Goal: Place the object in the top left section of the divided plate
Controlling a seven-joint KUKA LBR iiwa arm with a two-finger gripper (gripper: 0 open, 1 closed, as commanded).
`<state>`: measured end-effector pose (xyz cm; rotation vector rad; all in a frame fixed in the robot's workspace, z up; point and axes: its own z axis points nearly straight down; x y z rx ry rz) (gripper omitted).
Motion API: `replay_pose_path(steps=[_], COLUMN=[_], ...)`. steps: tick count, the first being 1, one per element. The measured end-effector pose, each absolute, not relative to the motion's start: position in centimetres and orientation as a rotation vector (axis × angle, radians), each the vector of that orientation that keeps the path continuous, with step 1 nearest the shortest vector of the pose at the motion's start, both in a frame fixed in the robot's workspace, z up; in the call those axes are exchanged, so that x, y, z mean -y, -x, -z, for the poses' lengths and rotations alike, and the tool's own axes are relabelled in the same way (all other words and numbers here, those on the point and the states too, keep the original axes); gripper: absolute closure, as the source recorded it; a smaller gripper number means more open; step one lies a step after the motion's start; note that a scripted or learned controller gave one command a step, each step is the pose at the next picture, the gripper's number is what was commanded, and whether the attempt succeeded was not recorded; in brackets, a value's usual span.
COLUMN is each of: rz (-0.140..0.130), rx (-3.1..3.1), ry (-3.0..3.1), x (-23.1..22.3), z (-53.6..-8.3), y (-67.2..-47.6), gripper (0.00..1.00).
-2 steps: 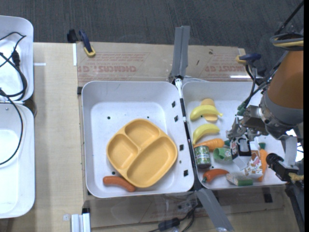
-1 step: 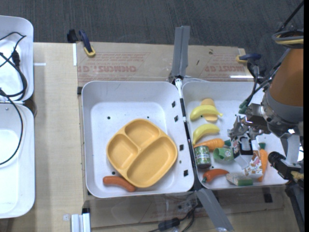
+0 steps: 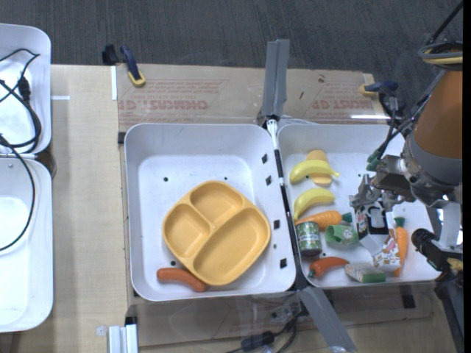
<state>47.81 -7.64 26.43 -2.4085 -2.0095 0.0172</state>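
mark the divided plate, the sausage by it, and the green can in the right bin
divided plate (image 3: pixel 215 232), camera view, ridge between its compartments
sausage (image 3: pixel 180 276), camera view, middle of its length
green can (image 3: pixel 308 237), camera view, its side label

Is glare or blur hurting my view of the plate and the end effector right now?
Camera view: even, soft light; the yellow divided plate is sharp with only faint shadows in its sections. Camera view: the end effector sits among clutter in the right bin, dark and muddled, its fingers hard to make out.
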Motion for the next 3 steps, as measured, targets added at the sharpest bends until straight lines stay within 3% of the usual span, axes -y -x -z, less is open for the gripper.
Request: replay_pose_path(steps=[1,2,3], rz=[-0.023,-0.009,-0.008], rx=[2.008,1.819,1.654], ry=[2.408,2.558,2.669], x=[7.7,9.2,-2.8], z=[-27.2,-22.0,-22.5], y=[-47.8,-49.2,-47.7], gripper=[1.0,1.0,1.0])
